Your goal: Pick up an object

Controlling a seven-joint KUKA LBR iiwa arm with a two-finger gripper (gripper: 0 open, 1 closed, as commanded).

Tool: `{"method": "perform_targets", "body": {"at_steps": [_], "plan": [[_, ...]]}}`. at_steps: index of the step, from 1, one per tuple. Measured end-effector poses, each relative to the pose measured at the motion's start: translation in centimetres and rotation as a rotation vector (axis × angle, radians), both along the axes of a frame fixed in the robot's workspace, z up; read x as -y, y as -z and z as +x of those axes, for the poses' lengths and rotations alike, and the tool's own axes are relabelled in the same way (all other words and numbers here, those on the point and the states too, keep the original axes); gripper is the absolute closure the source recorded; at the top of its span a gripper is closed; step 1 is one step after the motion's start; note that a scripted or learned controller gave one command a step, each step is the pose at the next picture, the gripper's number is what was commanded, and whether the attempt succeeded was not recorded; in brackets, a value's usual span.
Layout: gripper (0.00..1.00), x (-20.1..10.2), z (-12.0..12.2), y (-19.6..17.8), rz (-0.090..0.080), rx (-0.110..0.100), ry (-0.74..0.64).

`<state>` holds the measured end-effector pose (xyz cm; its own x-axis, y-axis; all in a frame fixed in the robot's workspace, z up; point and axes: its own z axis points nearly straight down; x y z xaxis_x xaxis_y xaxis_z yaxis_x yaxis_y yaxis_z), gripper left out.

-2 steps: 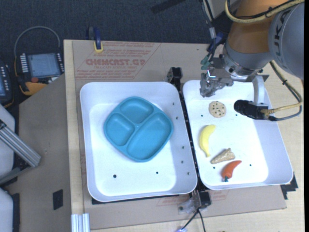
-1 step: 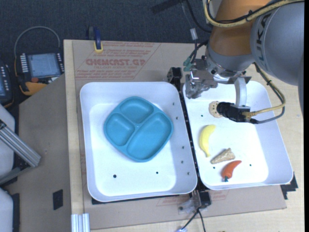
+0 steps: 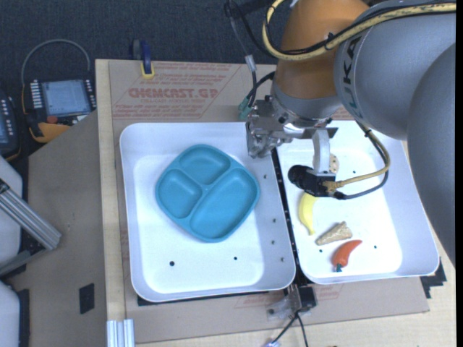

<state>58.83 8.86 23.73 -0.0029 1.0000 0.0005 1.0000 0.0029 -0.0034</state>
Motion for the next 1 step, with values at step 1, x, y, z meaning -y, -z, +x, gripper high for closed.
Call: {"method": "perform_targets", "body": {"at_steps": [1], "plan": [[0.0,0.14,0.03,-0.05,0.0,0.001,0.002]]}}
